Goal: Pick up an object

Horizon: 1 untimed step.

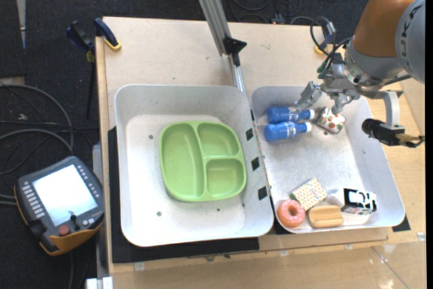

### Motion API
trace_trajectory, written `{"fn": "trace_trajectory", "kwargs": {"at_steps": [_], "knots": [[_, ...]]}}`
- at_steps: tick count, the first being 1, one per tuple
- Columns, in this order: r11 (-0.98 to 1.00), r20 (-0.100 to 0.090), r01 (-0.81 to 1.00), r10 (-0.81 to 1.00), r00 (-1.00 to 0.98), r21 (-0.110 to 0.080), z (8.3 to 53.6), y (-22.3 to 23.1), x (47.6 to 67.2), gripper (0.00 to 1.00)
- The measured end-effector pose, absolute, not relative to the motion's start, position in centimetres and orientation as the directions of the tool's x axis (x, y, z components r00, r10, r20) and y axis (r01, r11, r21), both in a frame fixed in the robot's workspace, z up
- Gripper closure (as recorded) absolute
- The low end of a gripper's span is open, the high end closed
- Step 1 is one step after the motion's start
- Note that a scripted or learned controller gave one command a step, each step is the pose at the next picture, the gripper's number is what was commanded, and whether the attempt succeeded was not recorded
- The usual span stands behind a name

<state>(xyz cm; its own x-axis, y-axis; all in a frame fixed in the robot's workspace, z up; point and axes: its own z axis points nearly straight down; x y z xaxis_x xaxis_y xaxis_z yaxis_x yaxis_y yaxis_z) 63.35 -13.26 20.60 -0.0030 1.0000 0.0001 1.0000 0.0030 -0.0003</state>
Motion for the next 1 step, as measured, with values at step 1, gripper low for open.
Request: {"fn": "trace_trajectory", "kwargs": {"at_steps": [1], "knots": [[0.003,0.000,1.000,1.000,-0.003,-0.001,20.60,-13.26,63.35,0.00]]}}
